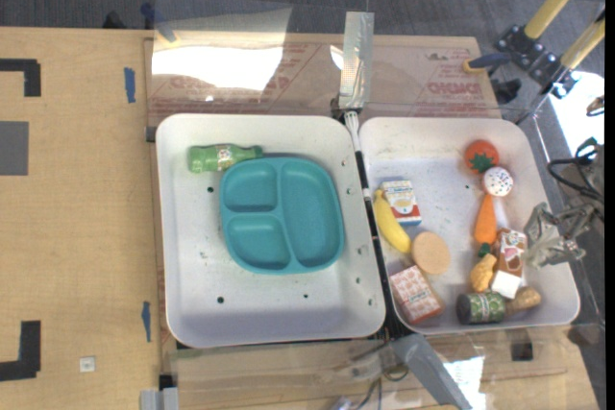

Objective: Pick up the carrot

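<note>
Right bin (548,170) holding carrot (486,220), banana (390,223), tomato (480,155), left bin (183,235) holding teal plate (282,212), green bottle (221,156)

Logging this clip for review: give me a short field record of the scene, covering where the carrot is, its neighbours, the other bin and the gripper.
carrot: right bin, upright, right of centre
touching carrot: white speckled piece at its top
near carrot: tomato above; banana to the left
left bin: teal divided plate, green bottle
gripper: at right bin's right edge, holding nothing visible
</note>
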Motion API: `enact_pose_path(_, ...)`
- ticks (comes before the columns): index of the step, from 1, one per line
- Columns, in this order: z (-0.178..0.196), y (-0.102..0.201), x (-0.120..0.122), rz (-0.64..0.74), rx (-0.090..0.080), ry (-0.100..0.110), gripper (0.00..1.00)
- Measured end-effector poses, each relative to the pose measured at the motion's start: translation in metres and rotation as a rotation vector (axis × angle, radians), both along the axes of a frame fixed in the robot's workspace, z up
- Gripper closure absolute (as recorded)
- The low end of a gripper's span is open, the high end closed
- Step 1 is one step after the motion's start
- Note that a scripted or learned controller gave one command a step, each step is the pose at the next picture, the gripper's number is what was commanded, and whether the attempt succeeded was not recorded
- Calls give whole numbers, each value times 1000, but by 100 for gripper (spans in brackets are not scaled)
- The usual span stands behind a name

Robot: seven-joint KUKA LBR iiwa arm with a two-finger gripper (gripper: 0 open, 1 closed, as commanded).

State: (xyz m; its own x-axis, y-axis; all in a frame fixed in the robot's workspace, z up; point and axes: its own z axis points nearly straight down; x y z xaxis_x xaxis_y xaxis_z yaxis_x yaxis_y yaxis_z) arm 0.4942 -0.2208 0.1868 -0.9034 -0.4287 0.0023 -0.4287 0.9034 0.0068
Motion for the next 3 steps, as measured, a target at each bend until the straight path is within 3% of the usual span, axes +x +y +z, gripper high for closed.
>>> enact_pose_path(1,16,0,5,1,-6,-17,100)
enact_pose_path(2,142,-2,49,43,-10,-23,100)
enact_pose_path(3,64,-2,15,326,-3,-8,100)
